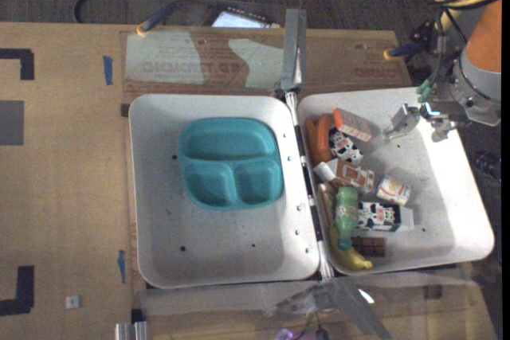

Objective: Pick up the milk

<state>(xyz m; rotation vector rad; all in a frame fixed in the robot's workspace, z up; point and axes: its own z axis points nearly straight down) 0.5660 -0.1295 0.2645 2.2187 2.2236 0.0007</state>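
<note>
Two milk cartons (379, 216) lie in the right bin (446, 203); one teal tray (232, 161) sits in the left bin (159, 235). The gripper (420, 122), fingers apart, hovers far right holding nothing.

Arm (486, 52) cut off by right edge; banana (353, 259) partly hidden under green bottle (345, 216).
</note>
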